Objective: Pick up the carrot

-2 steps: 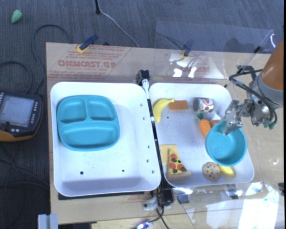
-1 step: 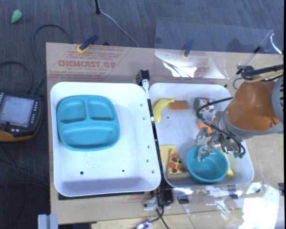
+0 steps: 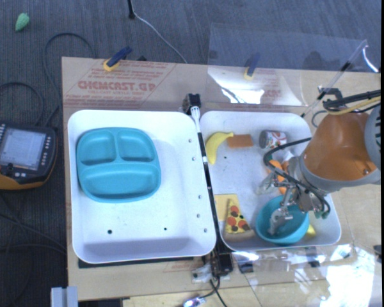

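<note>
- Nearest the camera's lower edge, a blue bowl [image 3: 281,226] is sitting in the near right corner of the right bin [image 3: 243,117], and a pizza slice [image 3: 233,216] is lying just to its left against the bin's near wall.
- The gripper [image 3: 283,211] is hanging over the bowl's rim, its metal fingers pointing down into the bowl; whether they are apart or together I cannot tell, and nothing is showing between them.
- The carrot [image 3: 280,169] is lying just beyond the bowl, an orange sliver partly hidden under the wrist and cables, and I cannot tell whether the gripper is touching it.
- The arm's orange band [image 3: 338,147] is covering the bin's right side.
- Farther back, a banana [image 3: 216,144], a brown block [image 3: 240,141] and a can [image 3: 273,137] are lying in a row.
- In the left bin [image 3: 89,248], a blue divided tray [image 3: 118,163] is resting well apart from all this.
</note>
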Robot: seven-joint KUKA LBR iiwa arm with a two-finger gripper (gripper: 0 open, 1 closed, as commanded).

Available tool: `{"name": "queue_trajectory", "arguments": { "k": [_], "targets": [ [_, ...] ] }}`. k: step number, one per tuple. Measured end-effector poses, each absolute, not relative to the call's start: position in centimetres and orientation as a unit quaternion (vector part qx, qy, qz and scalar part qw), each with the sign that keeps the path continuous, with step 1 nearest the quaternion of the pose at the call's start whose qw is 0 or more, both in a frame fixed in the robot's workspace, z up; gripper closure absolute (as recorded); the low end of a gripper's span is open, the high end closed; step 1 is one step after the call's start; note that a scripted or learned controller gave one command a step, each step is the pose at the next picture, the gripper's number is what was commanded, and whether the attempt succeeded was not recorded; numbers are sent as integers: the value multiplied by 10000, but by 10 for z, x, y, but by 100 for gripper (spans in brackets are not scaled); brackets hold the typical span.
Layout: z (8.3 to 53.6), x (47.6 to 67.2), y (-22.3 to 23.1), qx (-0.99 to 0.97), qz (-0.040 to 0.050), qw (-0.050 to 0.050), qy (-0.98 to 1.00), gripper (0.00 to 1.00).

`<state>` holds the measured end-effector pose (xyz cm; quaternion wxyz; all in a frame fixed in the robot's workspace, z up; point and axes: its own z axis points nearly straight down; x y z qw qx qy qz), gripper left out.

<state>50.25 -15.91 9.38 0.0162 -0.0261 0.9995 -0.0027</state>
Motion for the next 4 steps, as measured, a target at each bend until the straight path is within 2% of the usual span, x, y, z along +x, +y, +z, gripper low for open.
{"name": "queue_trajectory", "arguments": {
  "k": [1,2,3,4],
  "targets": [
    [92,611,-139,175,-9,105,9998,0],
    [92,551,-157,406,-5,76,9991,0],
    [109,558,-156,398,-28,179,9990,100],
    [165,508,-124,1337,1,102,9910,100]
  ]
}}
